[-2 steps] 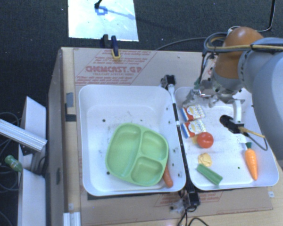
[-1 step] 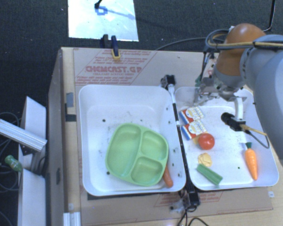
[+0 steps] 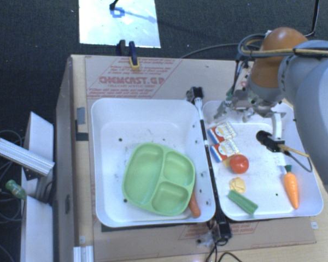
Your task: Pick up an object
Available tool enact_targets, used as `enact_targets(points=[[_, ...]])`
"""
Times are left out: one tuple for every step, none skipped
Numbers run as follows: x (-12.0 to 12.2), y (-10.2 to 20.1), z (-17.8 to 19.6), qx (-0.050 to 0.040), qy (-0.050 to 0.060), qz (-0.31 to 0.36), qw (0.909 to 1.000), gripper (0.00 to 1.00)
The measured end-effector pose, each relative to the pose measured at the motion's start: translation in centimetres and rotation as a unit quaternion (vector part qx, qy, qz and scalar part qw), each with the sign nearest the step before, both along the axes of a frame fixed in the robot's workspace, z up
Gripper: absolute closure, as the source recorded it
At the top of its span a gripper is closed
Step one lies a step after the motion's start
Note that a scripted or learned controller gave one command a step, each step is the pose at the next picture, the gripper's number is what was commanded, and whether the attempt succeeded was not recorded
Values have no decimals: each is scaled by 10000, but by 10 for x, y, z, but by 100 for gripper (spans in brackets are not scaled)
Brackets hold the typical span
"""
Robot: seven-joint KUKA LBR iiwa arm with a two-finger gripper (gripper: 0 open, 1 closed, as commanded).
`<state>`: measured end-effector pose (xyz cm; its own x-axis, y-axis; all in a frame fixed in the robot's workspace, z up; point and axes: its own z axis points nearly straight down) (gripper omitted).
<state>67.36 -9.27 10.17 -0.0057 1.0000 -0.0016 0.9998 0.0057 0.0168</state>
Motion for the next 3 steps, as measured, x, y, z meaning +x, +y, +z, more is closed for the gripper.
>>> enact_targets(points=[[-5, 3, -17, 3, 73, -10, 10000, 0], [-5, 9, -17, 4, 75, -4, 10000, 0], [-5, 9, -17, 4, 74, -7, 10000, 0]])
